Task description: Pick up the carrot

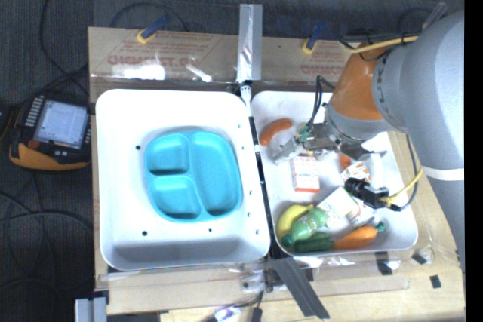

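Two white bins are set side by side on the bench. The left bin (pixel 113 162), in the left half of the frame, holds one blue tray (pixel 194 173) with three compartments. The right bin (pixel 404 226) holds a clutter: an orange-and-white item (pixel 273 130) at its upper left, a small red-and-white box (pixel 305 173) near its middle, a banana (pixel 290 218) and a green vegetable (pixel 309 234) along its lower edge, a white packet (pixel 339 206) just above them. The carrot (pixel 356 237) lies at the bin's lower right, beside the green vegetable. The gripper (pixel 313 138) is seen over the upper part of the right bin; its opening cannot be told. The bench (pixel 189 53) is covered with cardboard and clear film; dark carpet surrounds it. One handheld screen unit (pixel 53 132) lies on the floor at the left of the frame.
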Robot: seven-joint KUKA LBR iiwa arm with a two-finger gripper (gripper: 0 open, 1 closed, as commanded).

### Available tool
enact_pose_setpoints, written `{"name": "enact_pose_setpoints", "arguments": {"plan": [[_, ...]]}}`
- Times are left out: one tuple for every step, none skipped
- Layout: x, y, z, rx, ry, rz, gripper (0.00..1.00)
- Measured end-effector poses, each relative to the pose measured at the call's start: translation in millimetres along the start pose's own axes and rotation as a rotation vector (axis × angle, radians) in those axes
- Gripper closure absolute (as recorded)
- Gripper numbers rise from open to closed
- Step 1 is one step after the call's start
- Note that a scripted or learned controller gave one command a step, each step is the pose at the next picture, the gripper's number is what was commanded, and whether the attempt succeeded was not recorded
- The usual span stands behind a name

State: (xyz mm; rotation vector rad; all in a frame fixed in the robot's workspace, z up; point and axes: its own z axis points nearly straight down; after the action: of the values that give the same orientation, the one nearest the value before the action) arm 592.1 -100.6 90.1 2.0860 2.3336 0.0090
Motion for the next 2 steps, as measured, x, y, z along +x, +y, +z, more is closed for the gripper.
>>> {"name": "enact_pose_setpoints", "arguments": {"plan": [[2.2,30.5,-194.3,0.013,-0.001,0.072,0.00],[-12.7,-57.1,-126.4,0.016,0.002,0.088,0.00]]}}
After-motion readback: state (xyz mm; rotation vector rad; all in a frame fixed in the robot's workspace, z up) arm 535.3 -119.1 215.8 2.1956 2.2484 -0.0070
